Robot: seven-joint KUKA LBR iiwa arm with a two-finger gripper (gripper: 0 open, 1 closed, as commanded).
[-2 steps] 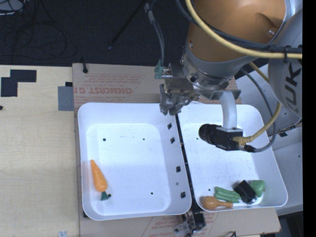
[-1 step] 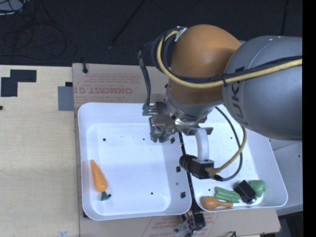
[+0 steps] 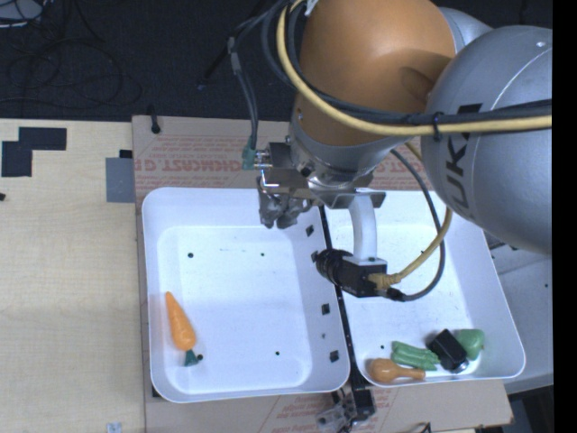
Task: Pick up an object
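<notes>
Pale worktop (image 3: pixel 63 269), two white bins (image 3: pixel 234 395). Pincer (image 3: pixel 279 207), state I cannot tell, hangs far from the toy carrot (image 3: pixel 179 321); closing here would likely grasp nothing.

Grey arm (image 3: pixel 487 124) bent low, wrist downward.

Count on the bench: 2 bins, 5 small objects, 1 arm.

2 white bins: left bin (image 3: pixel 158 242) with 1 orange carrot (image 3: pixel 179 321); right bin (image 3: pixel 494 278) with 4 items, namely 1 green pod-shaped piece (image 3: pixel 415 355), 1 black block (image 3: pixel 448 349), 1 light green piece (image 3: pixel 471 339) and 1 orange pear-shaped piece (image 3: pixel 391 370). 1 grey arm (image 3: pixel 491 124) with 1 gripper (image 3: pixel 278 207).
</notes>
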